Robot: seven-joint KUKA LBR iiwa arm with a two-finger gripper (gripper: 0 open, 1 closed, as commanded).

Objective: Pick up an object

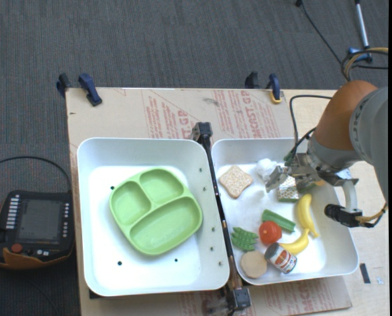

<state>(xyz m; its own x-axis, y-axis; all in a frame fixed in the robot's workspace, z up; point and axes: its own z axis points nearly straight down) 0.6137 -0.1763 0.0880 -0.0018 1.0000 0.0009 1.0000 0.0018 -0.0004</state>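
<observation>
My gripper [287,180] hangs low over the upper middle of the right bin [344,259], reaching in from the right under the grey and orange wrist. Its fingers look spread, so it is open. A small patterned block [288,191] lies just below them, not lifted. Around it are a white lump [265,166], a square cracker [235,181], a banana [306,221], a red tomato [269,232], a green bean pod [279,220], a green leafy piece [243,238], a small can [281,258] and a tan disc [253,264].
In the left bin [94,153] lies a green divided plate [156,210]. A black divider bar [216,196] runs between the bins. A teach pendant [31,229] lies on the floor at the left. Clamps hold the board's far edge.
</observation>
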